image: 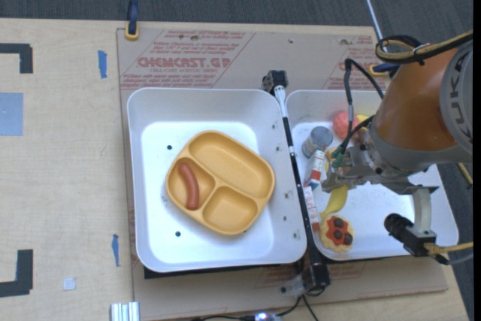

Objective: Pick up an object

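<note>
My gripper [342,168] hangs low over the right bin [443,218], in its left half, under the orange band of the arm [409,113]. It sits just above the top end of a yellow banana [336,199]. A red and white tube [316,168] lies right beside it on the left. A grey round can [319,137] stands behind the tube. A pink object [342,121] and a bit of yellow show at the back, partly hidden by the arm. A small round pizza toy [337,232] lies at the bin's front left.
The left bin [143,184] holds a yellow divided plate [248,169] with a red sausage [189,184] in its left compartment. A black divider bar [294,162] runs between the bins. A black part of the arm [404,233] hangs over the right bin's front.
</note>
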You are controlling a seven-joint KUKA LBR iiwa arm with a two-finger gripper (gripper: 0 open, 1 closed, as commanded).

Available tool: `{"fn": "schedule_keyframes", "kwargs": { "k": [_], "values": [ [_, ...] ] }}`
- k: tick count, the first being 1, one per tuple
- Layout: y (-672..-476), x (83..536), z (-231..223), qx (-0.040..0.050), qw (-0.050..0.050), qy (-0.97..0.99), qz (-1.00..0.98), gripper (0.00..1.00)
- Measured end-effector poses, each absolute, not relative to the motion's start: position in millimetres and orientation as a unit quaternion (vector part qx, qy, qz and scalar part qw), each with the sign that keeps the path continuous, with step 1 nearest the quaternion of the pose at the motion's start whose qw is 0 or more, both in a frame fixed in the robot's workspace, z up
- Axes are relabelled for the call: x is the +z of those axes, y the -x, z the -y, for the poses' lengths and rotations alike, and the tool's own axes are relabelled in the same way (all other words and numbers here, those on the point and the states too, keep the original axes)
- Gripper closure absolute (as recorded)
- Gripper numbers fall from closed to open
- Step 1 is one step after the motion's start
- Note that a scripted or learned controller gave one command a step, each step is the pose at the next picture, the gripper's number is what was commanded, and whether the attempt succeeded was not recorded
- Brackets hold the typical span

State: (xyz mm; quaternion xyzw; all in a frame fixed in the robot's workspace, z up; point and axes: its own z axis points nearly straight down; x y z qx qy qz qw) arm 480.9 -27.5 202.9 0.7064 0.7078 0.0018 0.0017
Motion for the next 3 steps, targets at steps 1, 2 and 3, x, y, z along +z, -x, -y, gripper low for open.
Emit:
{"fn": "schedule_keyframes", "kwargs": {
  "k": [1, 2, 3],
  "values": [
    [-479.2, 185, 60, -0.0003, -0.001, -0.707, -0.707, 1.0],
    [-483.2, 199, -19, 0.001, 0.001, -0.707, -0.708, 1.0],
    [-504.4, 185, 37, -0.0001, 0.001, -0.707, -0.707, 1.0]
  ]
}}
